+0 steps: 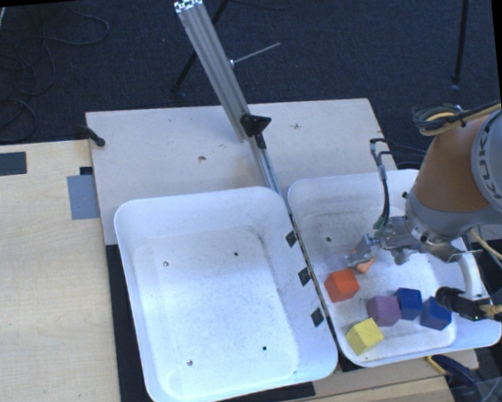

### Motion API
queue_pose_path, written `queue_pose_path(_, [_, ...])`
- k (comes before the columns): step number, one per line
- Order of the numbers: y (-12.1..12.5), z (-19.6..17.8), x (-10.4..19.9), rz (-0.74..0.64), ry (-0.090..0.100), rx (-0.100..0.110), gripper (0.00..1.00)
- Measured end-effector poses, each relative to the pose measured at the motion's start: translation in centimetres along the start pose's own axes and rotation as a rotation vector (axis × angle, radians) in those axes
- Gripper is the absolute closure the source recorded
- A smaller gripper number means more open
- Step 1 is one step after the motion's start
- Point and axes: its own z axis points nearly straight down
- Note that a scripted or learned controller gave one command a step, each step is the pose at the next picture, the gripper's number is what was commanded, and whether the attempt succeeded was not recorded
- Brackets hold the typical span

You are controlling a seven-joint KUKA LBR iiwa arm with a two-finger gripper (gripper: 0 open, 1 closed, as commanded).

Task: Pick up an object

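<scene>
The right bin [340,200] holds an orange block [341,284], a purple block [384,309], a yellow block [365,335] and two blue blocks [409,300] [435,314]. My gripper [364,255] reaches in from the right and hangs low just up and right of the orange block. A small orange-pink piece [364,266] shows at its tip. The arm's orange band [449,175] sits above the bin's right side.
The left bin [140,252] lies beside the right one, with black clips [298,258] along the shared wall. A slanted aluminium bar [220,74] rises behind the bins. Cables hang at the arm's right side.
</scene>
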Motion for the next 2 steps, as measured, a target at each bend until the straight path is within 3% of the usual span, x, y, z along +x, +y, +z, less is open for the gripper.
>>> queue_pose_path(1, [-4.0, 2.6, -6.3, 0.005, 0.000, 0.020, 0.00])
queue_pose_path(2, [0.4, 2.3, 3.9, 0.000, -0.007, 0.007, 0.00])
